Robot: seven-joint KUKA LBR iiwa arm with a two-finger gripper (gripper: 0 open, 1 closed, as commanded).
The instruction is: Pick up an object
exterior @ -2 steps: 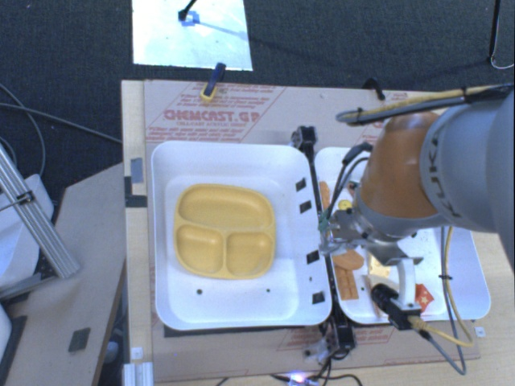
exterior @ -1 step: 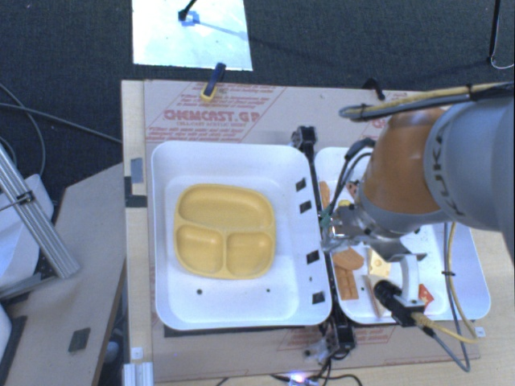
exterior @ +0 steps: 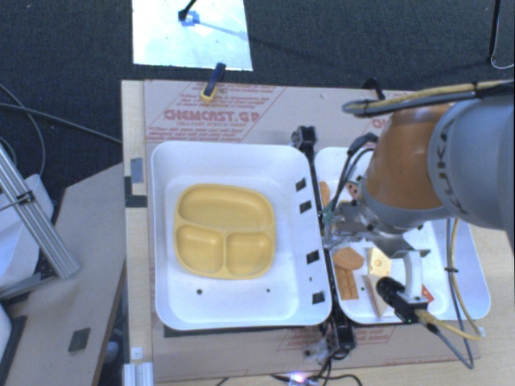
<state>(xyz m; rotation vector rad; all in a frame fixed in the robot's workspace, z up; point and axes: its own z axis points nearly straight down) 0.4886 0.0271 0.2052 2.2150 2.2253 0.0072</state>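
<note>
At the near end of the right bin (exterior: 476,297), a white stick (exterior: 375,297) lies lengthwise. A small red piece (exterior: 424,297) sits to its right and an orange strip (exterior: 347,284) to its left, close by the bin's left wall. Just beyond them are a tan piece (exterior: 348,259) and a yellow wedge (exterior: 379,261), side by side and partly shaded by the arm (exterior: 418,167). The arm reaches in from the right and hangs low over the middle of this bin. The gripper (exterior: 344,230) is under the wrist, just above the tan piece and near the left wall. It is too hidden to tell whether it is wide or narrow, and nothing can be seen held in it. Further back along the same wall an orange scrap (exterior: 323,193) peeks out beside the cables. The left bin (exterior: 161,215) touches the right bin and holds a yellow tray (exterior: 225,230) with three wells, lying flat near its centre. Four small black tabs (exterior: 306,207) run down its right wall. Both bins rest on a printed cardboard sheet (exterior: 241,107). At the sheet's far edge lies a blue and yellow tool (exterior: 213,82), and beyond that a white sheet (exterior: 189,22) lies on the dark floor.
</note>
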